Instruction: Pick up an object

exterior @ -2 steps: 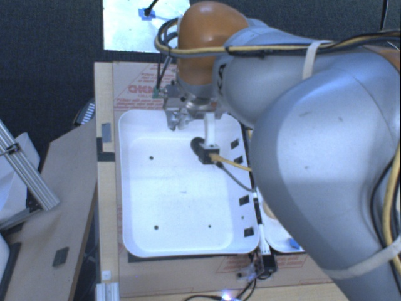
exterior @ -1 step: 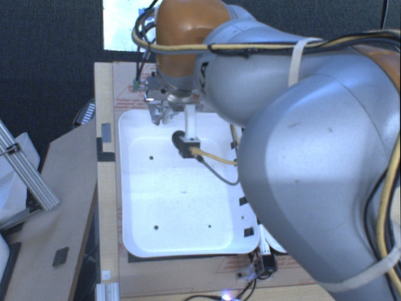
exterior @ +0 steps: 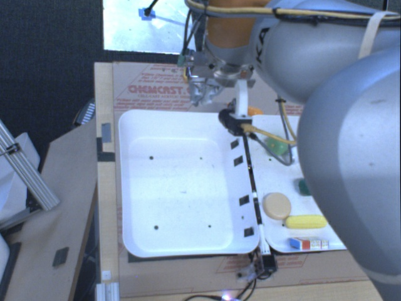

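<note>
The yellow oblong piece [exterior: 306, 221] lay just beside the tan disc [exterior: 276, 205], on its near side. Its long axis ran across the view, and it looked smooth with rounded ends. The end effector [exterior: 199, 96] hung well beyond the disc, and I could not tell whether it was open or closed.

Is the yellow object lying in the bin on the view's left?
No, the yellow object lies in the view's right bin, beside a tan disc.

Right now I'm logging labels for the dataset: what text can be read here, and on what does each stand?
"CHEMCAST", red, on the brown sheet.
Smaller red print around it on the sheet: too blurred to read.
Print on the small box: too small to read.
</note>
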